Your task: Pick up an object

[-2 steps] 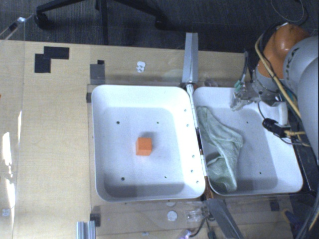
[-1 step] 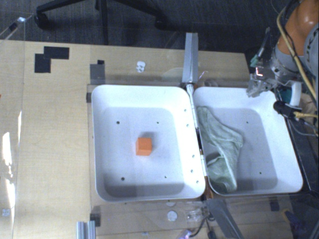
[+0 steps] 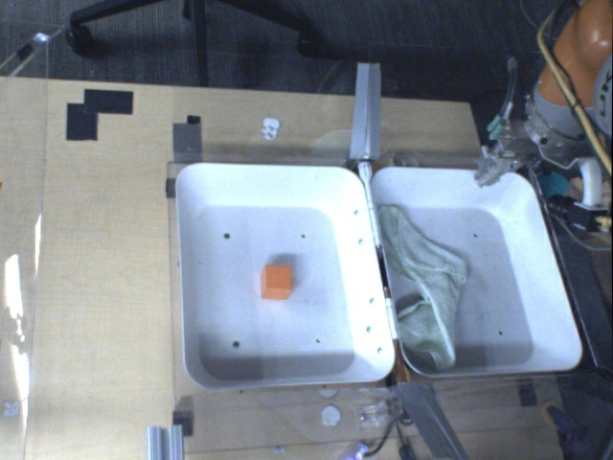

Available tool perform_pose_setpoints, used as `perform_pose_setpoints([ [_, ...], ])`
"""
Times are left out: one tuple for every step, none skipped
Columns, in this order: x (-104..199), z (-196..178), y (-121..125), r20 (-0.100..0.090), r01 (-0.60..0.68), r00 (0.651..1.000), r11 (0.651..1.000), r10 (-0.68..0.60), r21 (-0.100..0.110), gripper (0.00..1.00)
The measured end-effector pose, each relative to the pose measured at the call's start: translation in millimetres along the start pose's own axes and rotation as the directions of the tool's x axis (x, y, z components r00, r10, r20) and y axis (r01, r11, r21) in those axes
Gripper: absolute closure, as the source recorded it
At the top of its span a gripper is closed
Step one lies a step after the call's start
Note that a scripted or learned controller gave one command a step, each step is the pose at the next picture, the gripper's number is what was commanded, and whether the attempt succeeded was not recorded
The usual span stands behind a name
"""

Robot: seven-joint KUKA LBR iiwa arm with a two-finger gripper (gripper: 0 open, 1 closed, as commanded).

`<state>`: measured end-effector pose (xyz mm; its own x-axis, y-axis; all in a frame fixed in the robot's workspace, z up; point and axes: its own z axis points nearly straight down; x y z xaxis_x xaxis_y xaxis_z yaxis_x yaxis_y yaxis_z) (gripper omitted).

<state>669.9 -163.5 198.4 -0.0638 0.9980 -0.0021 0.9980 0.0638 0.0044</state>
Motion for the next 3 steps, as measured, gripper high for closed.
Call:
perform_pose_setpoints([
  [12, 32, 1, -0.001, 0.250, 0.968, 0.968, -0.250, -0.001, 1.00],
  [7, 35, 1, 0.001, 0.499, 0.867, 0.867, -0.499, -0.004, 1.00],
  [44, 0, 4, 0.003, 0.722, 0.692, 0.692, -0.722, -0.005, 1.00],
])
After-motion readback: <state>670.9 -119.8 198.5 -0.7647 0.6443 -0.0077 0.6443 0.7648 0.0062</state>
